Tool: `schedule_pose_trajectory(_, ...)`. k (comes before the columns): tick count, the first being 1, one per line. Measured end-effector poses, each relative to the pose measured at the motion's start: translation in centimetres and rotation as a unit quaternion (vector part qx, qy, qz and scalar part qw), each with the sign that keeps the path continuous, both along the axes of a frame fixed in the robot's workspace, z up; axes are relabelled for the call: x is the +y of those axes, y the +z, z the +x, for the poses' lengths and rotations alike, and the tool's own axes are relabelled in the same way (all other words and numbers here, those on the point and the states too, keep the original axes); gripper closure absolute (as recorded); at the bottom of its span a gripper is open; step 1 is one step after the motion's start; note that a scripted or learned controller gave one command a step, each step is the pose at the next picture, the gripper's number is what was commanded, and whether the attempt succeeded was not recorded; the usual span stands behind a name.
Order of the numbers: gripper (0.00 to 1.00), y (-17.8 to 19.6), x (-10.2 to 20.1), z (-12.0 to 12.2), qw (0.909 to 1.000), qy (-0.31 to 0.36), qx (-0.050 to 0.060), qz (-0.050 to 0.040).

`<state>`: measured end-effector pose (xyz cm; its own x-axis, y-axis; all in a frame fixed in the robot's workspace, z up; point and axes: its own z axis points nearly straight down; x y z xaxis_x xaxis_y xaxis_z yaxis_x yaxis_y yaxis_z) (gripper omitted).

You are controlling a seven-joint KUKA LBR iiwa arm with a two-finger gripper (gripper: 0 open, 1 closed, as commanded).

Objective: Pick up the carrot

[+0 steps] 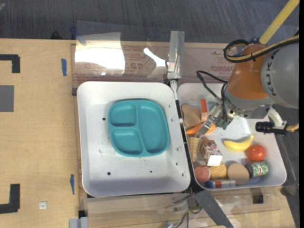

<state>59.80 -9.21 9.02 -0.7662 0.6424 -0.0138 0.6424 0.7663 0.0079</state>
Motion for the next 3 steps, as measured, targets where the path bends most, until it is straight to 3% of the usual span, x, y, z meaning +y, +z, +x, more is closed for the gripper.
schedule_pose_trajectory(1, 1.0, 1.3, 0.0, 0.2, 1.0, 0.001, -0.004, -0.001)
schedule_pose_trajectory(2, 1.0, 5.4, -0.2, 0.8, 0.9961, -0.088, 0.004, 0.0018)
schedule_pose_trajectory(3, 1.0, 17.5, -1.3, 5.1, 0.987, -0.16, 0.0, 0.0023)
